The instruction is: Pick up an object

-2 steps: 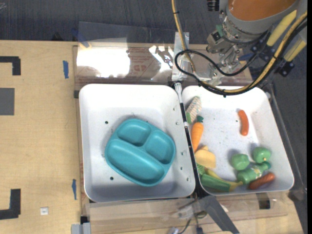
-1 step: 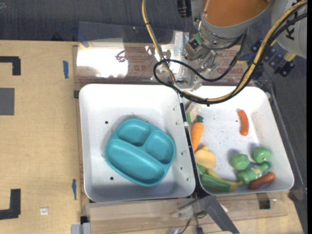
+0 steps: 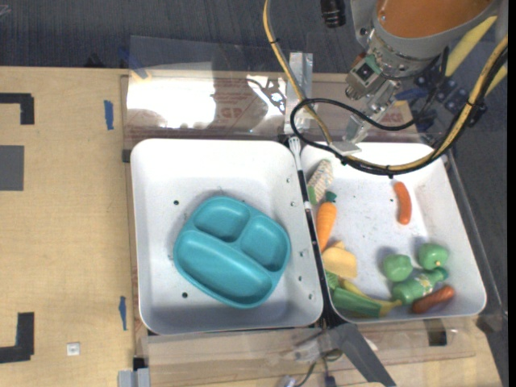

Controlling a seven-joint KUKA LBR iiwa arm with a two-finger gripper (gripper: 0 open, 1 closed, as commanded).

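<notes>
Several toy vegetables lie in the right bin (image 3: 459,216), below the gripper (image 3: 360,123), which hangs over that bin's upper edge near the top right of the frame; whether it is spread or pressed together cannot be told. Nearest are the corn cob (image 3: 322,177), down-left, and the small red-orange pepper (image 3: 402,202), down-right, its long axis running up-down in the frame.

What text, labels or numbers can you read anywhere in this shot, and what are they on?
Nothing here can be read for certain.
Clear plastic sheet behind the bins: faint reddish print, too blurred to quote.
Small white square tag on the wooden bench: too small to tell whether it bears a mark.
Teal divided plastic plate: no lettering visible.
Toy vegetables such as the orange plastic carrot: no lettering visible.
</notes>
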